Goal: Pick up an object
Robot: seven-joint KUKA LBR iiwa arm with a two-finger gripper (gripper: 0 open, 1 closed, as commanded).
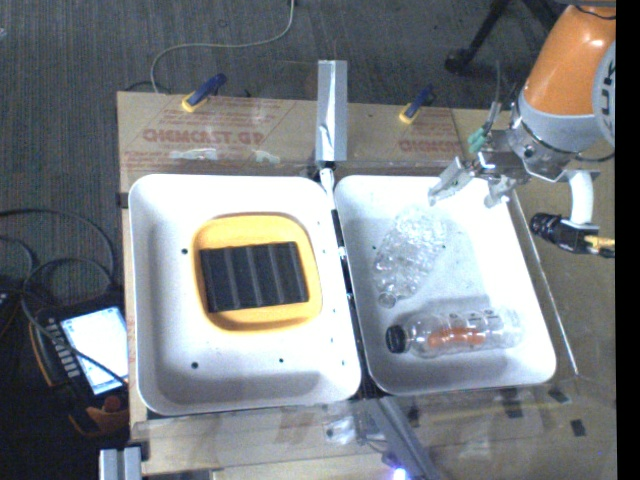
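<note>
A clear plastic bottle (452, 332) with a black cap and an orange patch inside lies on its side near the front of the right bin (530, 363). A crumpled clear plastic bottle (410, 251) lies in the middle of that bin. A yellow tray with a dark ribbed insert (256, 272) sits in the left bin (160, 308). My gripper (468, 182) hangs over the right bin's far edge, up and to the right of the crumpled bottle, open, with nothing between its fingers.
A metal divider post (331, 118) stands at the back between the bins. Blue and yellow clamps (203, 90) (417, 102) hold the cardboard backing. A tablet-like device (85, 345) and cables lie on the floor at left.
</note>
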